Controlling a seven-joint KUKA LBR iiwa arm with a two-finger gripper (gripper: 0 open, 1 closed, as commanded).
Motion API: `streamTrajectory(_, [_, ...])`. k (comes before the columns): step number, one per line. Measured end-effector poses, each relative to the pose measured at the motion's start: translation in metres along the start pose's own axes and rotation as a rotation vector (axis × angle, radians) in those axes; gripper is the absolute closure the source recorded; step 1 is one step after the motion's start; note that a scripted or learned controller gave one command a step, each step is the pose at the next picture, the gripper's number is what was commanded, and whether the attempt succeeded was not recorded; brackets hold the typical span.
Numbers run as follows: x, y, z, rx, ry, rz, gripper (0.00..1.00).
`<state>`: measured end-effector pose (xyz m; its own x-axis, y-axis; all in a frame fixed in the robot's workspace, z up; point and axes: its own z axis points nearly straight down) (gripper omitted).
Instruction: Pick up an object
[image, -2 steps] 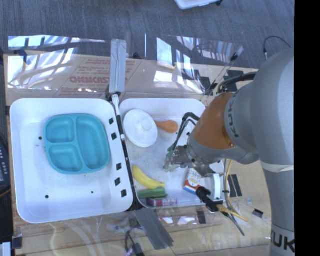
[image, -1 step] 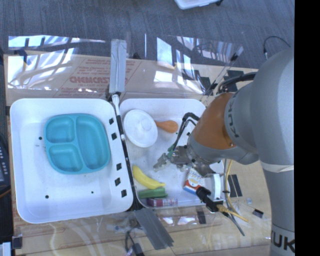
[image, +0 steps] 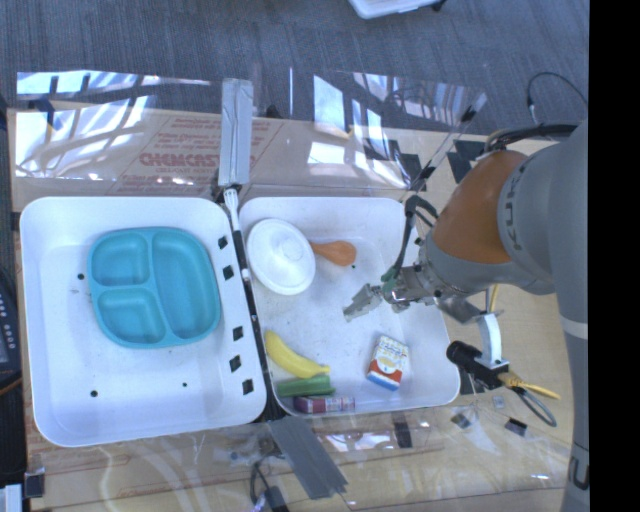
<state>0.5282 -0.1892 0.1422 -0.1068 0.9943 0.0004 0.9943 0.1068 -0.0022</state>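
Note:
My gripper (image: 356, 303) hangs over the middle of the right bin (image: 330, 215), fingers pointing left, with nothing seen between them. A small carton (image: 388, 362) with a red and blue print lies just below it. A white round lid (image: 281, 256) rests at the bin's upper left, with an orange drumstick-shaped toy (image: 335, 252) beside it. A yellow banana (image: 289, 353), a green stick (image: 304, 386) and a dark red tube (image: 323, 405) lie along the bin's lower left edge.
The left bin (image: 50, 330) holds a turquoise divided plate (image: 155, 286). A grey divider rail (image: 236, 130) runs between the bins at the back. Clear plastic sheeting covers the bench behind the bins.

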Motion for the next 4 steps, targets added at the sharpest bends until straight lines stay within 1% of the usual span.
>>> streamTrajectory(1, [-0.016,-0.053,0.05,-0.002,0.001,-0.028,0.0])
streamTrajectory(2, [-0.016,-0.051,0.04,-0.003,0.0,-0.033,1.0])
streamTrajectory(3, [-0.016,-0.052,0.04,-0.003,-0.001,-0.033,0.0])
streamTrajectory(4, [0.014,-0.049,0.05,-0.002,0.001,0.07,0.0])
